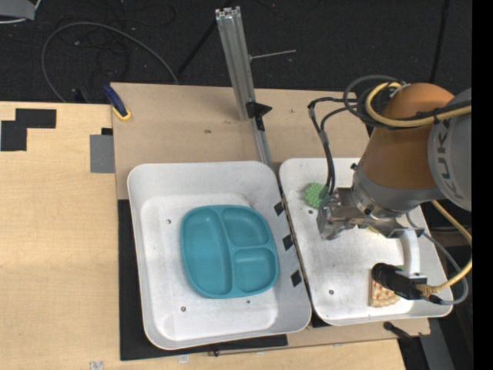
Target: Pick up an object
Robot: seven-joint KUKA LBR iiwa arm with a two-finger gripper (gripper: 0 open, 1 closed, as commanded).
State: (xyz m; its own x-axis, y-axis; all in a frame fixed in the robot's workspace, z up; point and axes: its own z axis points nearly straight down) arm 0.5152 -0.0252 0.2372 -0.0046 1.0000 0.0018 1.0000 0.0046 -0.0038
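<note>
A small green leafy object (312,194) lies in the right bin (339,284), near its far left corner. My gripper (330,222) hangs low over that bin, just to the right of the green object and a little nearer the camera. The grey and orange arm hides much of the gripper from above. A tan, pizza-slice-shaped piece (380,293) rests at the near right corner of the same bin. In the left bin (154,206) lies a teal divided plate (229,250).
A metal post (237,60) rises behind the gap between the two bins. Black clips (286,241) sit along the shared edge of the bins. Bare bin floor lies in front of the gripper.
</note>
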